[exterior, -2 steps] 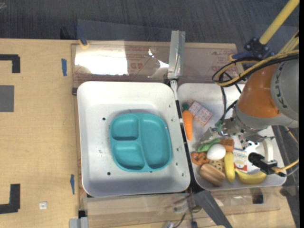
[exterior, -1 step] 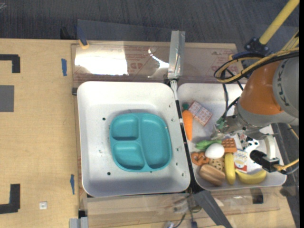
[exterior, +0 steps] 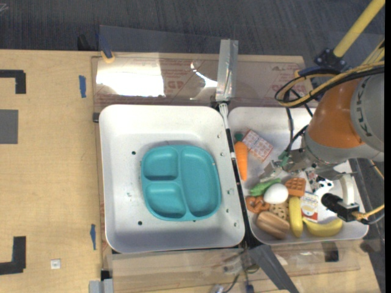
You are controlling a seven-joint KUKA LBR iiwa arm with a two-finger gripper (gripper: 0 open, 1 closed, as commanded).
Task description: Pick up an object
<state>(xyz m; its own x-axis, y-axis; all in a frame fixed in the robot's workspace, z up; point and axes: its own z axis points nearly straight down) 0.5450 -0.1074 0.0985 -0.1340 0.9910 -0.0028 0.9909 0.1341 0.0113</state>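
The arm (exterior: 339, 124) comes in from three o'clock and hangs over the right bin (exterior: 269, 116), which is where the toys are heaped, so the placing makes sense: the task wants any one object lifted, and this is the only stock of them. The tool (exterior: 292, 162) sits low above the pile, roughly at its centre, just beside the waffle (exterior: 295, 185) and the egg (exterior: 276, 193). Whether it is apart or together I cannot tell; the wrist and cables hide too much of it, and nothing shows clamped in it.

The pile crowds the bin's six o'clock half. A carrot (exterior: 242, 160) lies along the nine o'clock wall, upright in the view. The card (exterior: 258, 144) lies at eleven o'clock of the heap. The egg rests on something green, with a pretzel (exterior: 255, 203) at its seven o'clock and a bread roll (exterior: 272, 224) at six. Two bananas sit at the five o'clock corner, one (exterior: 295, 217) standing on end, the other (exterior: 324, 227) lying along the rim.

The left bin (exterior: 116, 163) holds a teal tray (exterior: 181, 182) at its middle, three compartments, likely a drop spot for later.

My judgement: the pick is at the approach stage. The tight packing may let the tool catch two things or slip off the round egg.
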